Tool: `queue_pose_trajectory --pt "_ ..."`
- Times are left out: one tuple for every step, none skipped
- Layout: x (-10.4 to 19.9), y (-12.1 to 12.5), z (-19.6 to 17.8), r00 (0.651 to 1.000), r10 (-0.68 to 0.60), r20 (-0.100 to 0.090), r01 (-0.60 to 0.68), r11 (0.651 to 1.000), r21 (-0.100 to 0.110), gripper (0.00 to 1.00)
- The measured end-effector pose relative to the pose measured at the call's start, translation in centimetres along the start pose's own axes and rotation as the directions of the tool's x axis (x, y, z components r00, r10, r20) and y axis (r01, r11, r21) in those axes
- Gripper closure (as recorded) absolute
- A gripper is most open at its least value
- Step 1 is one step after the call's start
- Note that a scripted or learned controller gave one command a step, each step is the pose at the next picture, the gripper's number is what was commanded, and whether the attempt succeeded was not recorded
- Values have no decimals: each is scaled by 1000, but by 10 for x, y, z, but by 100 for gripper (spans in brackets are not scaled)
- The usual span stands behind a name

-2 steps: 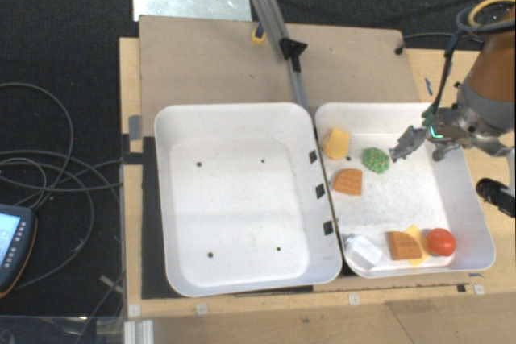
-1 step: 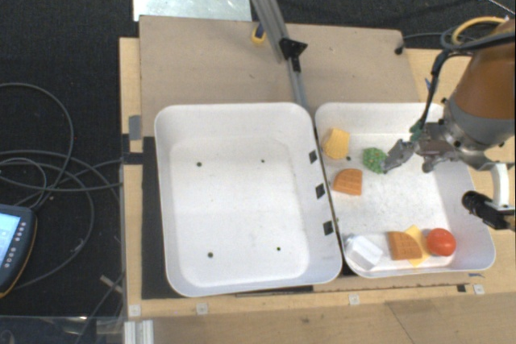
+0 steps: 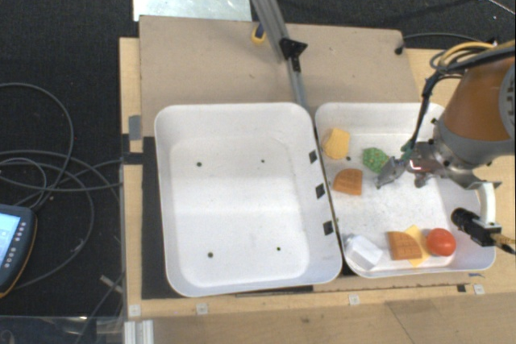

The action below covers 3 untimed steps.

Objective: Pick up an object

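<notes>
Fingers (image 3: pixel 389 172) of the gripper (image 3: pixel 403 171) are being held spread and empty over the right bin (image 3: pixel 379 115) — just beside a green lump (image 3: pixel 374 158). An orange block (image 3: pixel 348 181), a yellow block (image 3: pixel 337 143) and a red ball (image 3: pixel 440 241) are lying in that bin on the counter (image 3: pixel 242 52).

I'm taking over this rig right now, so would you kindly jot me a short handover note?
Claw: low over the right bin, beside the green piece, nothing visibly gripped.
Right bin holds: yellow block, orange block, green piece, white item, orange-and-yellow slab, red ball.
Done: no pick yet.
Left: grasp one object, probably the green piece, and lift it.
</notes>
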<state>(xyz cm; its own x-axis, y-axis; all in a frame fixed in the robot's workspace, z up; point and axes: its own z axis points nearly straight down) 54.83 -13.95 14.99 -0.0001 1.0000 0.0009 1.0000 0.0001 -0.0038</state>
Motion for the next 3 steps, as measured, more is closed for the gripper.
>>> queue_pose_trajectory --pt "0 0 52 1000 -1 0 1 1000 0 0" --pt "0 1 39 1000 -1 1 1 1000 -7 100" --pt "-3 10 -8 1000 -4 3 4 1000 -10 100"
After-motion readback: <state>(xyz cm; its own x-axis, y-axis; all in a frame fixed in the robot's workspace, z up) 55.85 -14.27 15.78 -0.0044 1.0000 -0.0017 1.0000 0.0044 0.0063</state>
